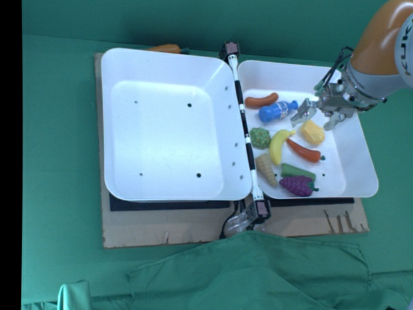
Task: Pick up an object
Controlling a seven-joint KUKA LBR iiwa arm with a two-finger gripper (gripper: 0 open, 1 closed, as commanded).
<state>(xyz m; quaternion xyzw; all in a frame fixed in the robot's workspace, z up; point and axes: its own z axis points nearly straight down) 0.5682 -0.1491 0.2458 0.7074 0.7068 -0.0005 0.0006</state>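
I have the pincer [320, 113] spread and carrying nothing above the right bin [361, 173], just beside the yellow corn piece [312, 133] (my likeliest target), so I'd centre over it before descending and closing.

It looked like a robotics lab: green cloth [58, 141] draped the bench, two white bins [168, 124] sat on cardboard [129, 228] left of the gripper [321, 114], toy food [284, 147] beneath it.
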